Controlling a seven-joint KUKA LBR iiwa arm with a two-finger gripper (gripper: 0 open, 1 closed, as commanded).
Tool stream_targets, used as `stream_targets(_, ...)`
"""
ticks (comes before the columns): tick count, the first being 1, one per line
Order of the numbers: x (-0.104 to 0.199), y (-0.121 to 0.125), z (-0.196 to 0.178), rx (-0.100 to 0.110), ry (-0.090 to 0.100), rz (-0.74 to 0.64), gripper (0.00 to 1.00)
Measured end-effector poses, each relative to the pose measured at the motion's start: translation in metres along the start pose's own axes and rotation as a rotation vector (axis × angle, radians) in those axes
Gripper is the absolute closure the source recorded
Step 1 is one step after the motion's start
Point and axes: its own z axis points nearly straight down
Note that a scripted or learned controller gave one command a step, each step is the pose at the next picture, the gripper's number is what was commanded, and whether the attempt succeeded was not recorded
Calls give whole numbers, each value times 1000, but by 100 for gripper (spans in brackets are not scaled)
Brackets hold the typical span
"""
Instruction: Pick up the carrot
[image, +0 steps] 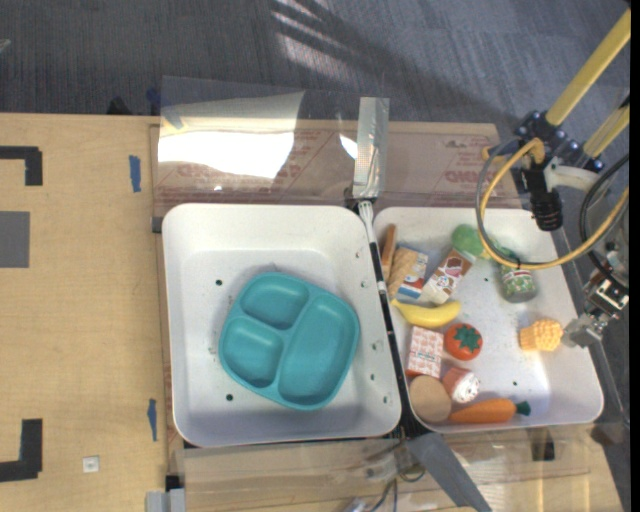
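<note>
At the near wall of the right bin (592, 398), the carrot (483, 411) is lying flat on the white floor. Its long axis is running roughly left to right along that wall, with its green-tipped end pointing right and its blunt end pointing left. The blunt end is sitting just beside a round brown item (430, 398), and a small red and white can (463, 383) is crowding it from just behind, so the right half of the carrot is looking like the freer place to take hold.

Further back and toward the right, the end effector (593, 312) is hanging at the bin's right rim, just beside a yellow ear of corn (541, 335). Whether it is released or clenched I cannot tell, since it is showing small and partly cut off at the edge, and nothing is visibly sitting in it. From there the carrot is lying toward the near side and to the left, well apart from it, with the corn being the closer item.

My judgement is that the coming move is depending on travelling nearward and leftward past the corn, then closing across the carrot's short width, not along its length.

Behind these, a tomato (463, 341) and a banana (428, 313) are resting mid-bin. On the desk to the left, the other bin (190, 240) is carrying a teal divided plate (290, 340).
</note>
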Motion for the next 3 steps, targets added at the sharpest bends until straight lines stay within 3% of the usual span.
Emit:
stream_targets(1,62,16,-115,4,11,-174,100)
stream_targets(2,88,3,-139,4,6,-546,100)
stream_targets(3,57,34,-10,4,-5,-586,100)
